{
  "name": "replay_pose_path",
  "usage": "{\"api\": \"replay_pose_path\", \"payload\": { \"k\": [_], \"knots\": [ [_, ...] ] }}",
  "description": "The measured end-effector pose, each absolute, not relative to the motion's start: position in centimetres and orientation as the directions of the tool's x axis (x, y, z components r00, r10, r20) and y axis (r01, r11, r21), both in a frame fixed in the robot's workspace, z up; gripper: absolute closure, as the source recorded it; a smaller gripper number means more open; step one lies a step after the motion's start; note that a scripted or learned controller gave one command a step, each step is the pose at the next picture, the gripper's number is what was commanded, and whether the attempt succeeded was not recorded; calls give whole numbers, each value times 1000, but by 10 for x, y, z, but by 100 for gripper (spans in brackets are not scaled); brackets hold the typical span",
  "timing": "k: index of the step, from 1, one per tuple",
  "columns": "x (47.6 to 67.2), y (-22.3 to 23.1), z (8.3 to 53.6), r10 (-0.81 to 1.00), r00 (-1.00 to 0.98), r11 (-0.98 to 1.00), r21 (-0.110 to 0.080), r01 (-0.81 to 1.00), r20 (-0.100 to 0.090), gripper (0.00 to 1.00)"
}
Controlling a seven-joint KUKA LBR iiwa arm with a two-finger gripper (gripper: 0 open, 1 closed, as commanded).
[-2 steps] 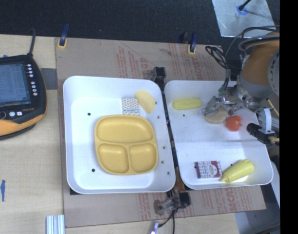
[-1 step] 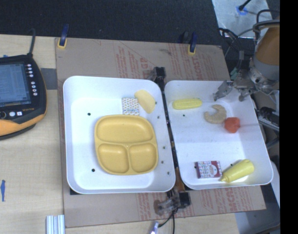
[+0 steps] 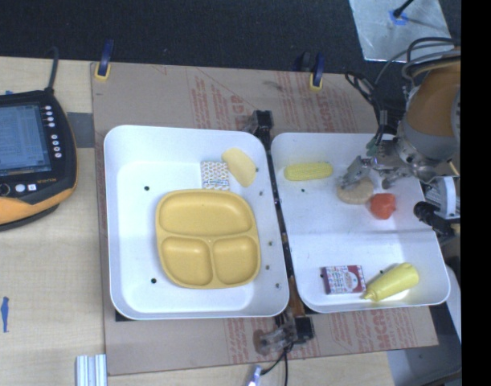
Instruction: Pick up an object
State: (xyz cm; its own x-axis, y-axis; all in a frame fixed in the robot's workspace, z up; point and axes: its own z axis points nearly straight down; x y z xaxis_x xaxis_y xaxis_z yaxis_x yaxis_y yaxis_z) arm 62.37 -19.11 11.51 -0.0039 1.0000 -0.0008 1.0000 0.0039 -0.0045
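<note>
We see 2 white bins side by side on the bench. The arm point(image 3: 434, 107) reaches in from the right and its gripper point(image 3: 372, 170) hangs low over the upper part of the right bin point(image 3: 309, 240). Its fingers point(image 3: 355, 171) look spread, one toward the left and one toward the right, and nothing sits between them; just under the left one lies a tan lump point(image 3: 356, 192), though we cannot tell whether metal touches it. A red ball point(image 3: 382, 206) lies just right of the lump. A yellow corn cob point(image 3: 308, 170) lies near the bin's upper left corner. Along the near wall rest a small red packet point(image 3: 342, 279) and, just beside it, a yellow bottle point(image 3: 392, 282), tilted.

The left bin point(image 3: 128, 215) bears a yellow tray point(image 3: 206, 238) with 3 compartments. Above the tray lie a checked card point(image 3: 214, 175) and a pale yellow wedge point(image 3: 239, 166), touching each other. A tablet point(image 3: 24, 147) sits on the bench well to the left
</note>
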Motion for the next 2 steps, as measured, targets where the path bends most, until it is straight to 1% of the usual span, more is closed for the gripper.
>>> {"api": "replay_pose_path", "payload": {
  "k": [1, 2],
  "knots": [
    [606, -211, 121, 1000, -3, 3, -5, 1000, 0, 0],
    [577, -212, 110, 1000, -5, 5, -5, 1000, -1, 0]
  ]
}}
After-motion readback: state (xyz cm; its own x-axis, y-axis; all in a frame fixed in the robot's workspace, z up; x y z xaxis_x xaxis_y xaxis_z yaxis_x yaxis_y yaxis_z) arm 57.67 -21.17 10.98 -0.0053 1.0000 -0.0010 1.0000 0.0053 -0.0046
